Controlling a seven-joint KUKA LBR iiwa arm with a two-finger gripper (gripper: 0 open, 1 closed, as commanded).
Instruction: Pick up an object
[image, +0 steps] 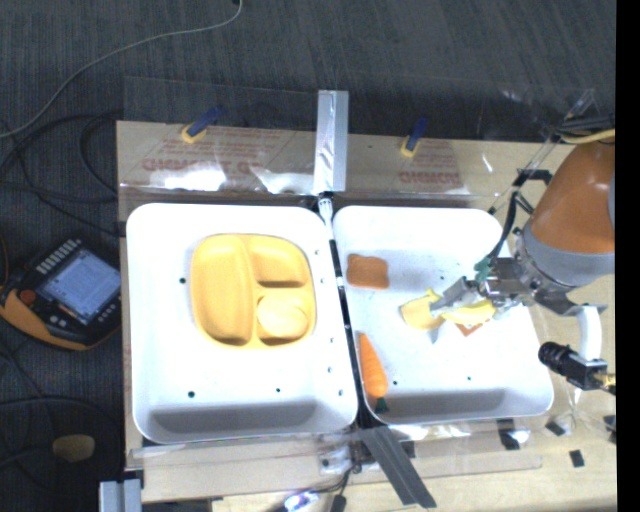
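Note:
In the right bin (520, 395) my gripper (450, 303) hangs low over the middle, reaching in from the right under the orange-banded wrist (580, 205). Directly at its tip lies a yellow piece (418, 313). A second yellow piece with an orange edge (470, 320) sits partly under the gripper body. Whether either one is held is hidden. A brown-orange rectangular block (367, 271) rests at the bin's upper left, and an orange carrot (372, 368) lies along its left wall near the front.
The left bin (160, 395) holds a yellow divided tray (250, 288). A metal divider strip (331, 140) stands behind the seam between the bins. A handheld pendant (62, 292) lies on the floor at left. Cables trail at the right of the bench.

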